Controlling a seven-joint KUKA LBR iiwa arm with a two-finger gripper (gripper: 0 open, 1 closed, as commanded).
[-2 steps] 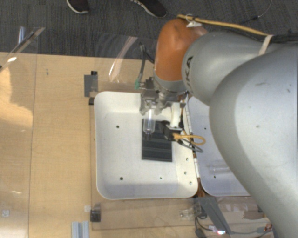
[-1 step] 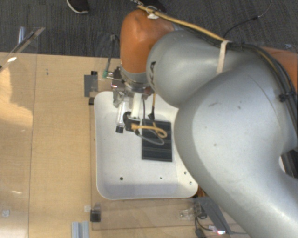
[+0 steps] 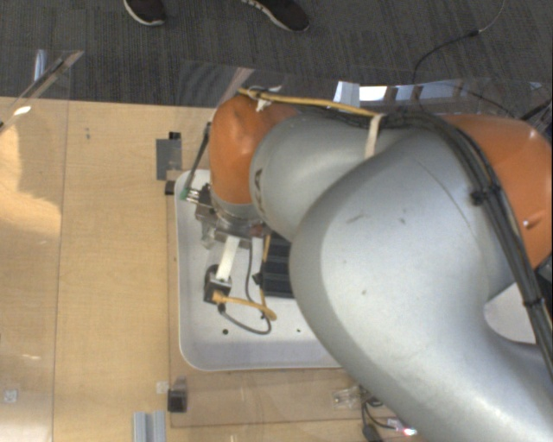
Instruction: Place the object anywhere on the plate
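CAM: I watch through one fixed camera above the bench (image 3: 95, 259) | AIM: down at a slant, floor (image 3: 173, 43) at 12 o'clock | RANGE: near, the arm (image 3: 406, 259) looms in from 3 o'clock | COVER: white bin (image 3: 203, 341) just off centre, toward 7 o'clock

White bin (image 3: 200, 350) on wooden bench (image 3: 95, 259). Upper black bracket (image 3: 170, 155) at the bin's top-left corner, lower black bracket (image 3: 177, 398) below its bottom-left. Grey carpet (image 3: 173, 43) beyond; left shoe (image 3: 143, 9), right shoe (image 3: 278, 11), black cable (image 3: 449, 41).

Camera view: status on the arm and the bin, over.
Arm reaching down into white bin. Black ribbed thing beside wrist, over bin floor. Arm covers most of bin.
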